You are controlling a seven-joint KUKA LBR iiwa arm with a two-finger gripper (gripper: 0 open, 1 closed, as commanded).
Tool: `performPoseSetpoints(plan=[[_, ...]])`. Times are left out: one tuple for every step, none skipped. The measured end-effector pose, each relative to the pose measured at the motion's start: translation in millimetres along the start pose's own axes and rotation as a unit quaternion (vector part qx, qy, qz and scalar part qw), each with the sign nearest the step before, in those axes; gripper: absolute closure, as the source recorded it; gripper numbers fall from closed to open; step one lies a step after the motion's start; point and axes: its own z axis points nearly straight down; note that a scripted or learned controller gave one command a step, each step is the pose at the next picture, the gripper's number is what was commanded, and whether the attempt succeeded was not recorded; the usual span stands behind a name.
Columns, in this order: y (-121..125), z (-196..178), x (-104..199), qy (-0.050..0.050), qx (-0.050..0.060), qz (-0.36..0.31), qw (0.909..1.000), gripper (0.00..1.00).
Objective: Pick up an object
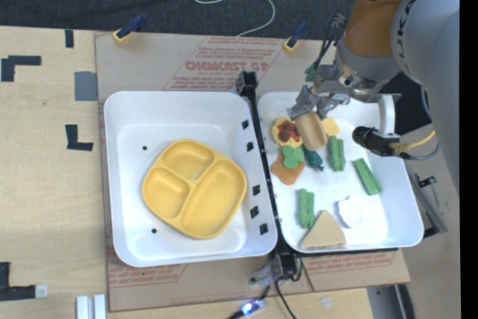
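My gripper [312,111] hangs over the far left part of the right bin [403,235]. Directly under it lies a tan cylinder-shaped toy [311,133], touching or nearly touching the gripper. Beside that toy are a round red-and-yellow piece [286,131], a leafy green piece [292,157], an orange piece [287,171], a small teal piece [313,159] and a green pickle [337,153]. Nearer the front of the bin lie a green stick [366,176], another green piece [305,208], a tan wedge [323,230] and a white lid-like piece [353,212].
The left bin [123,160] holds a yellow divided plate [195,187]. A raised rim with black clips [258,160] separates the two bins. The grey arm with its orange band [381,4] comes in from the upper right over the right bin's far corner.
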Motion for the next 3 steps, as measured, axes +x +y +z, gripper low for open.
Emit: performPoseSetpoints(plan=[[35,-5,46,0.0,0.0,0.0,1.0,1.0],[45,4,43,-0.002,0.001,0.003,1.0,1.0],[40,14,51,-0.002,0.002,0.003,1.0,1.0]])
